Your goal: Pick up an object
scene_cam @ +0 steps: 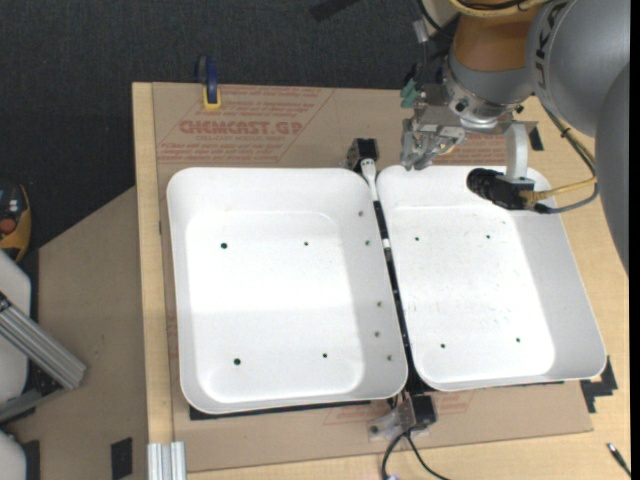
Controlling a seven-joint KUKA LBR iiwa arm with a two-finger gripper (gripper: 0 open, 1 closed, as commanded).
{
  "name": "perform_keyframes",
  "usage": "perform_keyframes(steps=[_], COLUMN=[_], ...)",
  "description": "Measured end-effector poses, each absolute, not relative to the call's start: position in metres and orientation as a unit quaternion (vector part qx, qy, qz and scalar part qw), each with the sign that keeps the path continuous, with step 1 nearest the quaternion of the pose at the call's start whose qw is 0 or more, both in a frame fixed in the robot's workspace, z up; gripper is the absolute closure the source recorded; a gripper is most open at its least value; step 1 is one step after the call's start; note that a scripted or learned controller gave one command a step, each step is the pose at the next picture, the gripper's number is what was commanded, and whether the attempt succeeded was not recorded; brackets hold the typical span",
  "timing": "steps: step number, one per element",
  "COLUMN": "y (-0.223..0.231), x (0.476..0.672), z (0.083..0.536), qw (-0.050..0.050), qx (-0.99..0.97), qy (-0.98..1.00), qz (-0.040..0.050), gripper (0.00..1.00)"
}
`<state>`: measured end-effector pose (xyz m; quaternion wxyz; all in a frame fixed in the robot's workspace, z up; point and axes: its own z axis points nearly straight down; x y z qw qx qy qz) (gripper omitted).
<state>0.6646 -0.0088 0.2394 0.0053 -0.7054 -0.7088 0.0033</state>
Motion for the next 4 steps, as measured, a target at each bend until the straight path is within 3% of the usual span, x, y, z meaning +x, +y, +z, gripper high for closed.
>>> perform_keyframes(steps=[1, 2, 3, 4], y=[-0.025, -0.029, -0.033, -0.007], x=[0.667, 0.641, 0.603, 0.631], z=[0.282, 0.323, 0.358, 0.29], qw=[-0.003, -0.003, -0.001, 0.003], qx=[-0.707, -0.707, -0.708, -0.706], qy=[-0.707, -0.707, -0.707, -0.708], qz=[-0.0019, -0.0022, -0.0011, 0.0024], gripper=[1.0, 1.0, 1.0, 1.0])
